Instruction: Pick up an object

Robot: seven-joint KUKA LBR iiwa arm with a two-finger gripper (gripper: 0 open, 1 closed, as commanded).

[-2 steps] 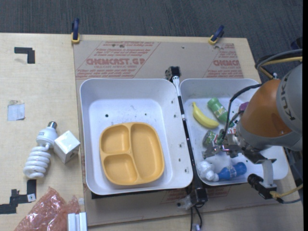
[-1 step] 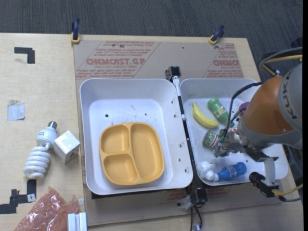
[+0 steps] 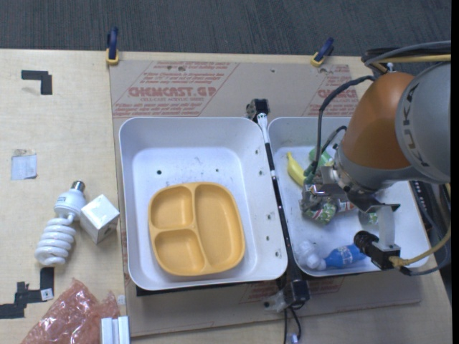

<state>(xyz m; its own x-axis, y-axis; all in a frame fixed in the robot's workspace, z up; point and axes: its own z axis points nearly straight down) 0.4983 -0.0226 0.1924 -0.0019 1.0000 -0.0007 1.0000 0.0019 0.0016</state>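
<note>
My gripper (image 3: 320,196) is down inside the right bin (image 3: 287,131), under the orange wrist band. It sits right over a crumpled green and silver wrapper (image 3: 319,210). A yellow banana (image 3: 295,168) lies just to its left. Near the bin's front edge lie a blue object (image 3: 343,257) and a clear plastic piece (image 3: 307,253). The arm hides the rest of this bin.
The left bin (image 3: 136,138) holds a yellow divided plate (image 3: 195,228). Left of the bins, on the bench, lie a spiral light bulb (image 3: 57,233), a white cube (image 3: 100,218) and a red mesh bag (image 3: 68,314). A black divider (image 3: 271,170) runs between the bins.
</note>
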